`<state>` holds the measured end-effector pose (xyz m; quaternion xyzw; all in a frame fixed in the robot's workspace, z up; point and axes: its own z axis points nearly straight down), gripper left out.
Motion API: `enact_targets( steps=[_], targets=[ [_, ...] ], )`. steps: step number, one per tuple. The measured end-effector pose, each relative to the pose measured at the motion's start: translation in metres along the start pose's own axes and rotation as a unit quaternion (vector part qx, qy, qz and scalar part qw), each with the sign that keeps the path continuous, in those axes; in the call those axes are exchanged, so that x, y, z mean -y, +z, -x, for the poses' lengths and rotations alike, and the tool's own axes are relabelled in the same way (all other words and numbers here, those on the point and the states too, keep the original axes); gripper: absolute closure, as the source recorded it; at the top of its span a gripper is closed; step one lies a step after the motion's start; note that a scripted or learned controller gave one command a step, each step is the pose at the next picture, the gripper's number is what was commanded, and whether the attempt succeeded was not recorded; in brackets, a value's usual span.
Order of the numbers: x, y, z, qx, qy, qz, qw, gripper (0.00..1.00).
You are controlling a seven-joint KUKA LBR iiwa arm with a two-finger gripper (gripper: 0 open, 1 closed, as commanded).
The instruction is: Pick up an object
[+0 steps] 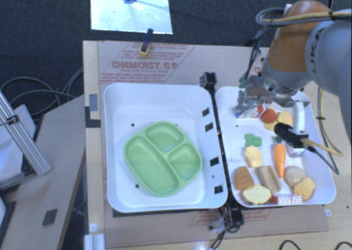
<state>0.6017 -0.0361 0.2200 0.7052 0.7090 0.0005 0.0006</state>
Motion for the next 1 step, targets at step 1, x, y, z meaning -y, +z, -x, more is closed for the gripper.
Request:
enact_targets(
  steps=[1],
  targets=[
    [-0.0124, -0.0135, -0.0375, 0.0, -0.001, 0.001, 1.0, 1.0]
  ],
)
